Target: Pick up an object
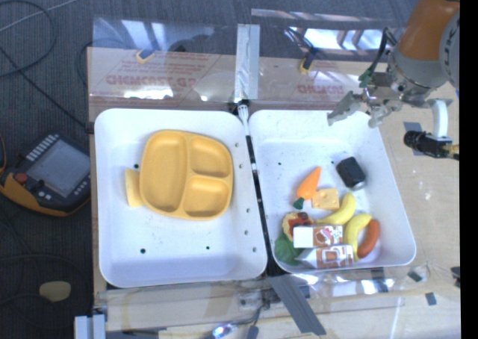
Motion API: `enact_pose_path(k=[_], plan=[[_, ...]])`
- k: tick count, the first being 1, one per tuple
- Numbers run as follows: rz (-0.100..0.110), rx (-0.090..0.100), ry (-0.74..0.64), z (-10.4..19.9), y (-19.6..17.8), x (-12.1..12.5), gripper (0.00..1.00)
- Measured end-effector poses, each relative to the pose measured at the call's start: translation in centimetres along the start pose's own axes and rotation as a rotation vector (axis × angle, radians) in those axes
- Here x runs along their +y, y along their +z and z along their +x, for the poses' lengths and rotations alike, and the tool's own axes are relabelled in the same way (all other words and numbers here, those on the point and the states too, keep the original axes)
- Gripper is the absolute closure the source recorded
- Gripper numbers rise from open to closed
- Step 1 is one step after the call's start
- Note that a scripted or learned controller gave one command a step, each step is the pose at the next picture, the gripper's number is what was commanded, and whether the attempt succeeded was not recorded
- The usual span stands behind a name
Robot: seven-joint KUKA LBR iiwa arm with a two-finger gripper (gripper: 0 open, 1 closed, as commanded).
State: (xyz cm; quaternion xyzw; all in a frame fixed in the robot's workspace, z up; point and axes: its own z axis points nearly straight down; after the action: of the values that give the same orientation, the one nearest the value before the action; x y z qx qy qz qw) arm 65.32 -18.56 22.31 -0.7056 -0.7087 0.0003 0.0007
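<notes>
While the end effector (360, 108) hangs spread and bare over the far edge of the right bin (392, 173), the nearest object, a black block (350, 172), lies just nearer the camera, with the toy food pile (328, 227) nearer again

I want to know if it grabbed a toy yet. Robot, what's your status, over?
Gripper open, holding nothing, above right bin's far edge. Carrot, bananas, black block untouched. Nothing in the way.
</notes>
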Motion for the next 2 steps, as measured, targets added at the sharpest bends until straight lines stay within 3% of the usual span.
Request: enact_pose_path(k=[1, 2], plan=[[0.0, 0.0, -0.276, 1.9, 12.0, -2.8, 0.0], [-0.021, -0.012, -0.356, 3.8, 13.0, -7.2, 0.0]])
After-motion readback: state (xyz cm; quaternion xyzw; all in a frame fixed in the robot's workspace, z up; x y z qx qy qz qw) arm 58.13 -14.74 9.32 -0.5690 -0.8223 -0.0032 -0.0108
